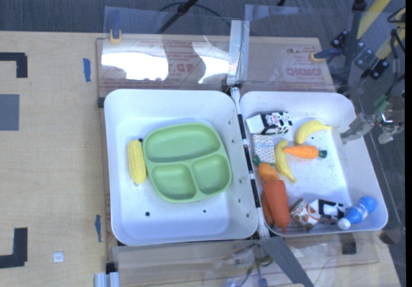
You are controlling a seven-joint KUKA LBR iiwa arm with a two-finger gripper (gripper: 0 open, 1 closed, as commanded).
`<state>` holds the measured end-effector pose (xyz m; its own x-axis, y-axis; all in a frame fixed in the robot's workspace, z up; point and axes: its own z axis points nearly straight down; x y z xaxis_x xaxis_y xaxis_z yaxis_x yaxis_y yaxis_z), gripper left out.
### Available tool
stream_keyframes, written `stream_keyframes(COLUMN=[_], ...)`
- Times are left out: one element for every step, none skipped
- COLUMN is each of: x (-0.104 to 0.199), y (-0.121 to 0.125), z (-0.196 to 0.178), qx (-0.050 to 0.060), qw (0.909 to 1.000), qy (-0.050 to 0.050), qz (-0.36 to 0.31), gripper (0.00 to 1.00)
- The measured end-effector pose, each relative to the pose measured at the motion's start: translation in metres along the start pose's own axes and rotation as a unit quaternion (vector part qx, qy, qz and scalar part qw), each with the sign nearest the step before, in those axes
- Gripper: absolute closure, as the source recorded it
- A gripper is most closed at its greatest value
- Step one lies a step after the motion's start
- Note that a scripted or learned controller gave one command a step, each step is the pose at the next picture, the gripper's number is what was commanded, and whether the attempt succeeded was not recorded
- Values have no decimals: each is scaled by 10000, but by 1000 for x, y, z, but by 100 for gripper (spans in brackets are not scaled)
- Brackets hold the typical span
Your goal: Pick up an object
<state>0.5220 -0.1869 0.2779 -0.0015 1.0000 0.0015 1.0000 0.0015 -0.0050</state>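
Your hand (358, 129) hangs at the right white bin's (360, 179) edge, near a small yellow plastic banana (311, 129); you cannot tell its state.

You can't make out the gripper (386, 126): it's cut by the right edge, blurred. The small carton (306, 212) label is too small to read.

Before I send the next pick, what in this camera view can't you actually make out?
- Gripper: small, over the right bin's right rim among cables; its state is unreadable.
- Arm: cut off by the right edge.
- Orange sausage-shaped toy: partly covers another orange item; that one's kind is unclear.
- Small cartons and: print too small to read.
- Blue-capped bottle: blurred, against the bin's corner.
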Motion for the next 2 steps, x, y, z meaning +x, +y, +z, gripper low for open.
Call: stream_keyframes(x=[16, 24], y=[41, 55], z=[91, 180], qx=[-3, -80], qw=[9974, 9928], qy=[1, -21], qz=[-718, -1194], gripper=[0, 0])
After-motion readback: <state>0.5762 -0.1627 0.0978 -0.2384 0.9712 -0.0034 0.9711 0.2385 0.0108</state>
